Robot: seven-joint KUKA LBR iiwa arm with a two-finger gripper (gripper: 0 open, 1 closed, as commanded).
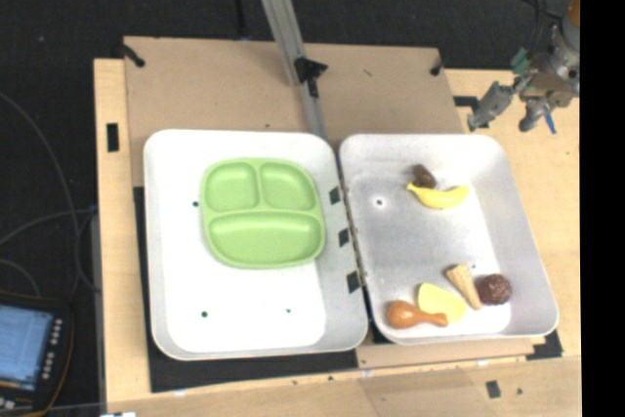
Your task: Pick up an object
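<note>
My gripper (508, 110) hangs at the right edge of the view, above the bench just beyond the far right corner of the right bin (391, 161). Its two fingers are spread apart with nothing between them. In the right bin a yellow banana (438, 197) lies against a small dark brown piece (422, 176) near the far side. Near the front lie a tan cone (463, 285) tipped with a brown ball (495, 288), a yellow wedge (439, 299) and an orange-brown drumstick (411, 314).
The left bin (176, 308) holds a green three-part plate (263, 213). A slanted metal pole (278, 15) rises from behind the gap between the bins. A tablet screen (29, 347) sits at the lower left, off the bench.
</note>
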